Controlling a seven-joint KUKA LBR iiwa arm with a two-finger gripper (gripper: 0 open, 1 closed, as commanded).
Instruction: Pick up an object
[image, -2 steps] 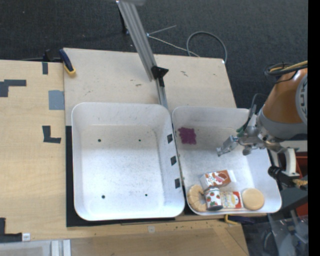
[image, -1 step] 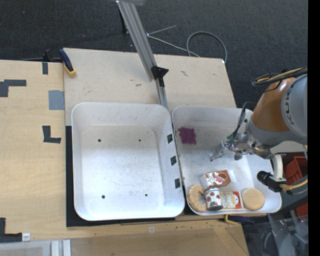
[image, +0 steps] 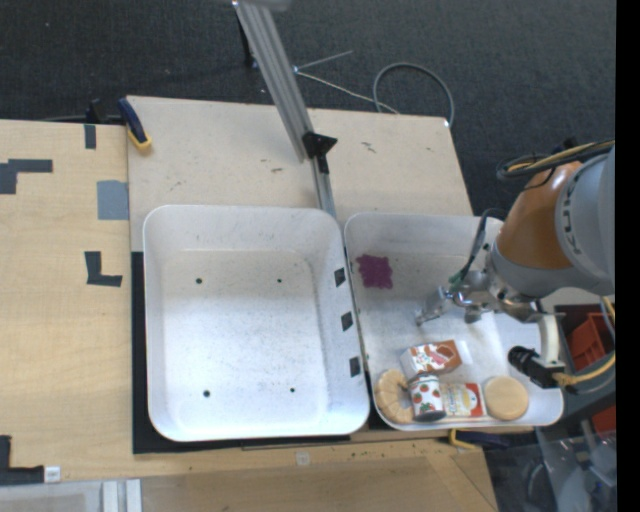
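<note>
In the right bin lie a small purple piece near the back left, a red and white packet, a red and white can beside another packet, a tan round biscuit and a second round biscuit at the front left. My gripper hangs over the middle of the right bin, behind the packets, with its metal fingers spread and nothing between them. The grey arm with the orange band comes in from the right.
The left bin stands beside the right one, sharing a wall. A slanted metal pole rises behind the bins. A blue and yellow tool lies at the board's back left. Cables trail on the floor behind.
</note>
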